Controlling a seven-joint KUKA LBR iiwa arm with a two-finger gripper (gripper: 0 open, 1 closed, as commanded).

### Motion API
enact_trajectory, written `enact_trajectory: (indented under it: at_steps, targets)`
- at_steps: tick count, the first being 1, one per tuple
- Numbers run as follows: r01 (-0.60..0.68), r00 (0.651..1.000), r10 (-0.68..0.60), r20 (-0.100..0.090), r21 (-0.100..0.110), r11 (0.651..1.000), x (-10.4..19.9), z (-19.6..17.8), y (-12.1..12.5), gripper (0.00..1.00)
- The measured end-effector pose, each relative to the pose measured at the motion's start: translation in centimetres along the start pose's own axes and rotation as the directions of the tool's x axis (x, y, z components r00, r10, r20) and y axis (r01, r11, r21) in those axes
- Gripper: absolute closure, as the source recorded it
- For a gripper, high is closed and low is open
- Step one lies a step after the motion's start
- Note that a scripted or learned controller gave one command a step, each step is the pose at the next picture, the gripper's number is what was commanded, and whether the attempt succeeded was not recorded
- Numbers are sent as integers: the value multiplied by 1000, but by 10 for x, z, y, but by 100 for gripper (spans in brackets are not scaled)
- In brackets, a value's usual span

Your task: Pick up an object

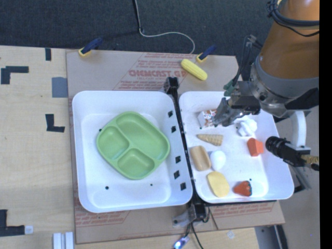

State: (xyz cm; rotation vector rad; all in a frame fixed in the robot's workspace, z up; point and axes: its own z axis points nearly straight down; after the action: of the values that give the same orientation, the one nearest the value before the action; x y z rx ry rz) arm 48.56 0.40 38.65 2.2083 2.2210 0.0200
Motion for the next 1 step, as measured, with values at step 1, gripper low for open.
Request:
enact_trajectory:
  at_steps: [1]
  targets:
    - [0,1000,0,3,32,999,54,134,-7,100]
